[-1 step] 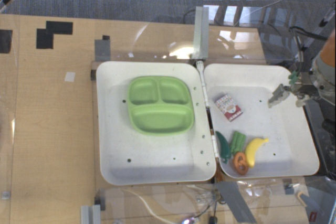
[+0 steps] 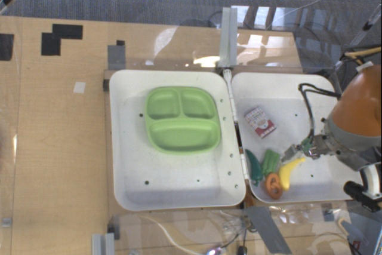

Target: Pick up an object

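— Yellow banana [image 2: 290, 172] lies in the right bin [image 2: 310, 98], near the front, beside the carrot [image 2: 274, 184]. Why there?

— Within the gripper's [image 2: 301, 148] reach, probably; whether that's open or clenched, I cannot tell.

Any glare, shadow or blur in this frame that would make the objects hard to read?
Camera view: bright glare on the floor at the top and on the clear panel behind the bins; soft shadow along the left bin near edge; green plate, red carton and banana read clearly; the gripper is small and slightly soft.
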You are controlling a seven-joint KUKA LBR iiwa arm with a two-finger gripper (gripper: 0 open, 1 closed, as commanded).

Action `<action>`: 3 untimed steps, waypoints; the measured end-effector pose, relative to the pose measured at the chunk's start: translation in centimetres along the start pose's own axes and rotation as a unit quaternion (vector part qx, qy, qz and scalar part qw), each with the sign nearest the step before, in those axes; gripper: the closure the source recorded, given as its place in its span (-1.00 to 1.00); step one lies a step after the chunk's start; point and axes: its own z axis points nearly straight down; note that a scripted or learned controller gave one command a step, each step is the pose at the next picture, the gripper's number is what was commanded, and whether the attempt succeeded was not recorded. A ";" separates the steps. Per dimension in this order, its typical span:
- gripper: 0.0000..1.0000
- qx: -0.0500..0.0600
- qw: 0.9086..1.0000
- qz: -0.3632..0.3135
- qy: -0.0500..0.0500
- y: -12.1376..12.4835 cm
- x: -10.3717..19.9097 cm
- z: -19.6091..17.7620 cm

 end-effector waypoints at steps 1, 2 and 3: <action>-1.00 -0.002 0.999 -0.054 -0.001 4.8 3.7 -8.3; -1.00 -0.001 0.998 -0.066 -0.001 9.5 1.6 2.5; -1.00 -0.006 0.995 -0.099 -0.002 12.6 0.6 3.3</action>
